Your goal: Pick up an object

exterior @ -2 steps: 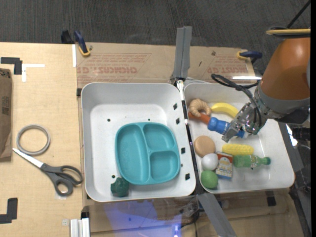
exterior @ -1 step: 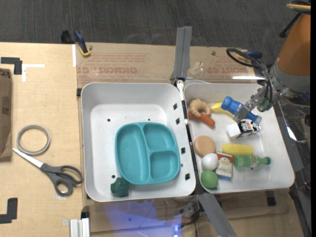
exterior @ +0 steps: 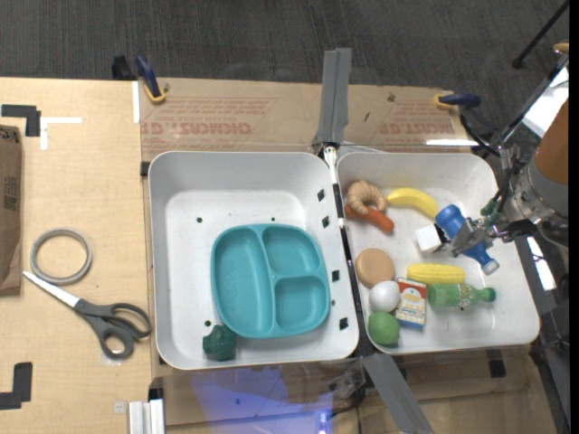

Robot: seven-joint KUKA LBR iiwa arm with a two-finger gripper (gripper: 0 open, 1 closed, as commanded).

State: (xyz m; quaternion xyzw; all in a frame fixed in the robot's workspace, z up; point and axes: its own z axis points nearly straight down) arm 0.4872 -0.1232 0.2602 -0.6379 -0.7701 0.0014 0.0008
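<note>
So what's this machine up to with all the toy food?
The robot arm reaches from the right into the right bin, its gripper low over a blue bottle among the toy food: banana, corn, egg. Nothing is clearly lifted yet. The left bin holds a teal tray.

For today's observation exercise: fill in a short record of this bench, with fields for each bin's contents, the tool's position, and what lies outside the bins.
left bin: teal divided plate, dark green item by its near corner
right bin: banana, corn cob, egg, green bottle, lime, small carton
tool: low over right bin, at a blue object
outside bins: scissors, tape roll
</note>
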